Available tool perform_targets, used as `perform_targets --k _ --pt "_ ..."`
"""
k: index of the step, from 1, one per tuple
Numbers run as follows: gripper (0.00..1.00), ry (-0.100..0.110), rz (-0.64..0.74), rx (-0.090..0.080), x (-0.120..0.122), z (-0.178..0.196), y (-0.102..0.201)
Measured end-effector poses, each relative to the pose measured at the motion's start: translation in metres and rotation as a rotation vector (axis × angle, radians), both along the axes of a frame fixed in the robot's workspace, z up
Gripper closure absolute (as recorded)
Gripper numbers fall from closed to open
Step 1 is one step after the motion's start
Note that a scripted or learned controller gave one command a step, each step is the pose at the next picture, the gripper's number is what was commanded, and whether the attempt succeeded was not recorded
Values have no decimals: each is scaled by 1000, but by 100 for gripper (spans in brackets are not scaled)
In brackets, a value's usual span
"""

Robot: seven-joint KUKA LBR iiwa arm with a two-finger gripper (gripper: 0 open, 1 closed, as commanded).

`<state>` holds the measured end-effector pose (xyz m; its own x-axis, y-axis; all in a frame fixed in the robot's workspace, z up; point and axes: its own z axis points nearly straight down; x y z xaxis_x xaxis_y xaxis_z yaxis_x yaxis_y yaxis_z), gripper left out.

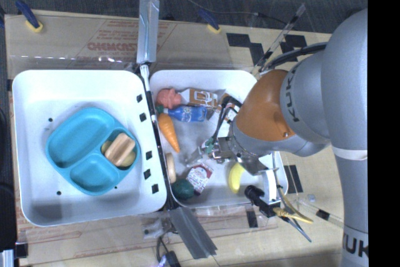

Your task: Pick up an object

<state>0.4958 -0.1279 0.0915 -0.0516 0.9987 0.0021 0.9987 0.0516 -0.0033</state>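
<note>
- Grey arm point(350, 103) with its orange band point(265, 112), nearest the camera, reaching in from the right over the right bin point(250, 79).
- Gripper point(215, 148): low among the clutter at the bin's middle; whether the fingers are spread or closed cannot be told, and nothing is seen between them.
- Candidate objects, all in the right bin: carrot point(169, 132) along the left wall, pink toy point(167, 97) above it, blue bottle point(189, 113), lemon point(235, 178) just beside the gripper, dark green piece point(183, 189) and a small packet point(199, 177) near the front.
- Handling (a judgement): the toys look like light, hard plastic, smooth and liable to slip; the carrot is best taken across its thick middle, the lemon across its short axis. The packet looks flat and hard to pinch.
- Left bin point(25, 134): blue tray point(81, 150) holding a tan roll point(120, 149).
- Hidden: the wrist covers the right bin's right part; the item under the gripper is too tangled to name.
</note>
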Motion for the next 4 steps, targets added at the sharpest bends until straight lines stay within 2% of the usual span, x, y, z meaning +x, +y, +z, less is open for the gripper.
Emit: perform_targets --k 1,2,3,4 --pt "100 -1 4 -1 1 10 -1" --pt "0 -1 4 -2 1 10 -1" --pt "0 -1 65 0 55 0 23" --pt "0 -3 -107 -3 51 0 12"
